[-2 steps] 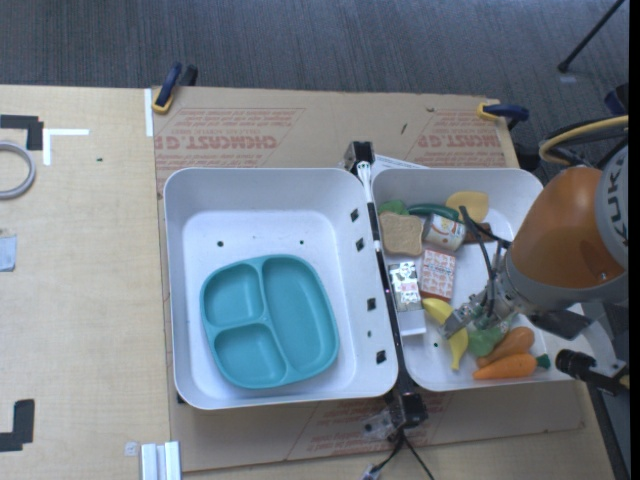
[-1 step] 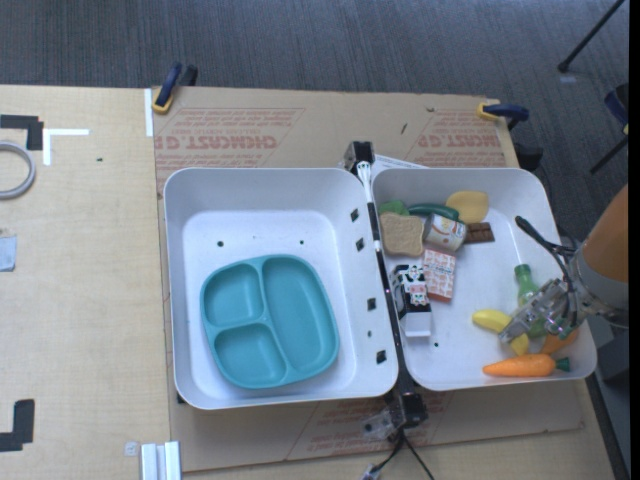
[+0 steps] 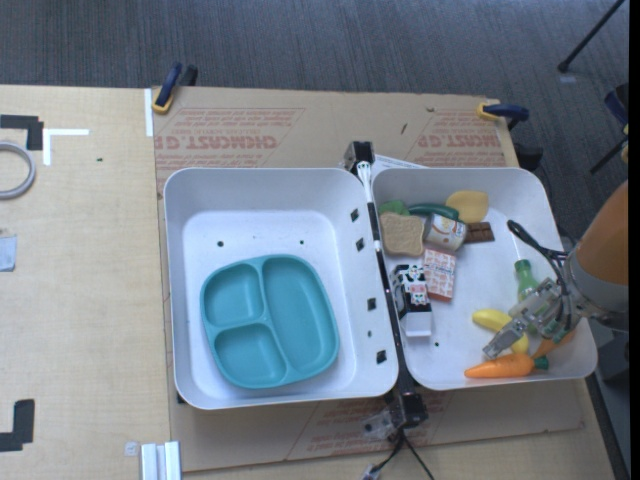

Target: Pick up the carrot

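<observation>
1. Orange and tapered, the carrot (image 3: 500, 368) lay on its side at the lower right of the frame, on the floor of the right bin (image 3: 440, 363), close against that bin's lower wall, its green top pointing right.
2. Just above it sat a yellow banana-like piece (image 3: 492, 320), and a green bottle-shaped toy (image 3: 524, 276) stood a little higher, both near the carrot.
3. The hand (image 3: 522, 326) hung over this cluster, reaching in from the right; whether it was parted or closed could not be made out, and nothing showed clearly between its tips.
4. Further out in the same bin were a toast slice (image 3: 403, 233), a small can (image 3: 444, 232) and a pink carton (image 3: 438, 273); the left bin (image 3: 190, 268) held a teal divided plate (image 3: 268, 320) on the surface (image 3: 80, 298).
5. Risk, as I judged it: the hand seemed nearer the yellow piece than the carrot, so a close might have caught the wrong item. The carrot's place against the wall also left little room for a tip on that side, so it could have rolled or slipped free.
</observation>
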Robot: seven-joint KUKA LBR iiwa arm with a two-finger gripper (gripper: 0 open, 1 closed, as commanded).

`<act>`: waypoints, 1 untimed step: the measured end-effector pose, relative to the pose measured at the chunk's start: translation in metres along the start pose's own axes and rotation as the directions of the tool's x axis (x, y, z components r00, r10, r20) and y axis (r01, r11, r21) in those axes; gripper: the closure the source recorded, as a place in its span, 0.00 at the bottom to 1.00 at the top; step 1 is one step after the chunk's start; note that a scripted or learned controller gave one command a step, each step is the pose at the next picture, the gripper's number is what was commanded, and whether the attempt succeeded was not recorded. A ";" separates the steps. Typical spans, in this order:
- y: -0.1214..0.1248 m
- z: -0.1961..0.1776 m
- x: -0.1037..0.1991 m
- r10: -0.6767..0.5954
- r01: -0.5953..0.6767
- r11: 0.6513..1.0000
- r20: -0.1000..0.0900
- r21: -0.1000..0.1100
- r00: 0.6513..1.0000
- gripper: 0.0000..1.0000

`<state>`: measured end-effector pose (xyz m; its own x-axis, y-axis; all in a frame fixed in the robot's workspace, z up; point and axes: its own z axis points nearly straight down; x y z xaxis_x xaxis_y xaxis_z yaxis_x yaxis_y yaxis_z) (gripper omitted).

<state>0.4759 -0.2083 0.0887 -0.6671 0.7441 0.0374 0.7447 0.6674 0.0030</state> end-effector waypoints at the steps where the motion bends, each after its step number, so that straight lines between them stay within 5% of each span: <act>1: 0.052 -0.001 0.055 0.157 -0.157 0.988 0.037 -0.003 0.987 0.00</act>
<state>0.4780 -0.1326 0.0922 -0.5425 0.8401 0.0001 0.8401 0.5425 0.0005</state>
